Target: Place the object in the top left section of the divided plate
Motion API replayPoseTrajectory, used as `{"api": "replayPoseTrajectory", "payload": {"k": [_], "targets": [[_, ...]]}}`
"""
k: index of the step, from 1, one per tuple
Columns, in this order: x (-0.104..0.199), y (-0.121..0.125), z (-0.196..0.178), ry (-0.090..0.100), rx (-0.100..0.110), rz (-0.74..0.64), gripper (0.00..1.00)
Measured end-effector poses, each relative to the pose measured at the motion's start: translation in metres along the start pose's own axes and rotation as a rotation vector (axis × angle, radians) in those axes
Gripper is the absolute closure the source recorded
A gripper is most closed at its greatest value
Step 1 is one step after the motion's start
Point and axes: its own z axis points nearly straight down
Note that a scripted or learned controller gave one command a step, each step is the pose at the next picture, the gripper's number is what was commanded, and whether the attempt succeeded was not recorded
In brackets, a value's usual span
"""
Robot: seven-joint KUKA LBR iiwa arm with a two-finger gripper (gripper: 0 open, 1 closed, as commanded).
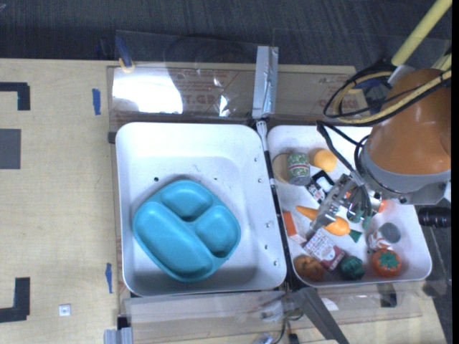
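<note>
Carrot-shaped orange toy [331, 225] lies in the right bin [419, 246], near that bin's middle, directly under the end effector [337, 206], whose state I cannot tell from this slanted look down. The grey arm [409, 149] reaches in from the surface's right side, its orange band bulging above the wrist, and tilts down and leftward into the bin. Around the toy sit a small green-labelled can [298, 166], a yellow-orange fruit [325, 160], a red tomato-like piece [387, 261], a dark green piece [351, 266] and a brown round piece [310, 265]. The blue divided plate [186, 228] rests in the left bin [143, 149], toward its front-left part.
</note>
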Motion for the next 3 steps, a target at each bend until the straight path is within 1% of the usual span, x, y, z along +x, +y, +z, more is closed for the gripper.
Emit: {"api": "replayPoseTrajectory", "payload": {"k": [1, 2, 3], "targets": [[-0.03, -0.042, -0.04, -0.005, -0.002, 0.347, 1.0], [-0.03, -0.042, -0.039, -0.005, -0.002, 0.346, 0.0], [0.005, 0.005, 0.047, 0.002, 0.001, 0.082, 0.0]]}}
